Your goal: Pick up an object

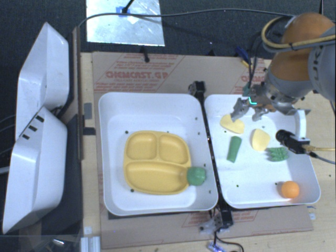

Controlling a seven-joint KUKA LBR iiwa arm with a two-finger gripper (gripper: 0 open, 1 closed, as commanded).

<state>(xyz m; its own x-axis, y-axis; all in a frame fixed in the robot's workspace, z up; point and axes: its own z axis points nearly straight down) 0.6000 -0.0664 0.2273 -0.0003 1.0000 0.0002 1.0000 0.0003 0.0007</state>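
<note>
Now reaching down with fingers spread wide and holding nothing, just above the yellow heart, so next lower and squeeze it.

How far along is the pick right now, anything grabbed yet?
Done: the gripper is in position over the right bin, fingers spread, at the top edge of the yellow heart-shaped piece. In hand: nothing shows between the fingers. Left: close on a piece and lift it. The green stick, yellow wedge, green broccoli-like toy and orange ball all lie on the bin floor.
</note>
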